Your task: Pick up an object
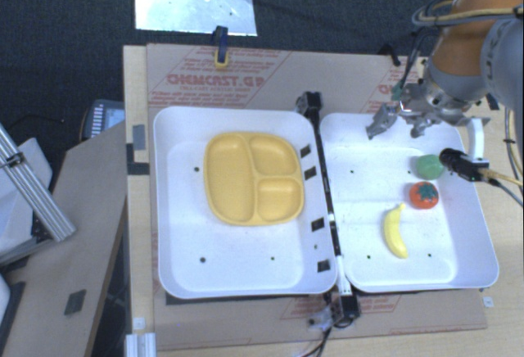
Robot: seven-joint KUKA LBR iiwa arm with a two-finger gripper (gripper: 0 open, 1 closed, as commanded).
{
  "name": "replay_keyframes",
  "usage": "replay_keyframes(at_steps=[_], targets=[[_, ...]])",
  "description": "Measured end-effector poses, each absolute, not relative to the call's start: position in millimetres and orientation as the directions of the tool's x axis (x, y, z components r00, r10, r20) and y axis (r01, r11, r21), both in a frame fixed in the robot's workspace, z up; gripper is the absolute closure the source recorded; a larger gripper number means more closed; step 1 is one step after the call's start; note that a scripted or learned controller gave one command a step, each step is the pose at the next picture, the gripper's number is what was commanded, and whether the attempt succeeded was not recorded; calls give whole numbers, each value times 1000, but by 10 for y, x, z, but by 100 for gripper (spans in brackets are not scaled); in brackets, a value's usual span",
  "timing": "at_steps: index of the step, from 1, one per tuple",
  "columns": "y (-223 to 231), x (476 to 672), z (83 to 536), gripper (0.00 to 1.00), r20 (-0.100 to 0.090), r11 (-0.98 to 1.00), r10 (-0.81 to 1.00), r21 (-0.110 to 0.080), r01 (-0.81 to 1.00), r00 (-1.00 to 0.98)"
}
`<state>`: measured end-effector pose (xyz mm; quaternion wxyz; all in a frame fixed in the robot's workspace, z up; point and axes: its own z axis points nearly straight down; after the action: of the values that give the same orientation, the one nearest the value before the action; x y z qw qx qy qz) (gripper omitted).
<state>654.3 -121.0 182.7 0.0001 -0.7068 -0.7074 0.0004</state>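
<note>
the end effector point(397, 122) hovers spread and empty over the right bin's point(360, 265) far edge — the green ball point(428, 166), tomato point(423, 194) and banana point(395, 232) sit clustered, so a descent could nudge neighbours.

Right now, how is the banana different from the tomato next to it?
The banana is yellow, long and curved; the tomato is red-orange, round, with a green top. The banana lies nearer the front of the right bin; the tomato sits farther back, beside a green object. Both are small toy foods lying loose in that bin.
</note>
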Motion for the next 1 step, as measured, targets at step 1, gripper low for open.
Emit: replay_keyframes(at_steps=[1], targets=[[-1157, 6487, 1223, 0, 1, 1, 1000, -4, 1000, -1]])
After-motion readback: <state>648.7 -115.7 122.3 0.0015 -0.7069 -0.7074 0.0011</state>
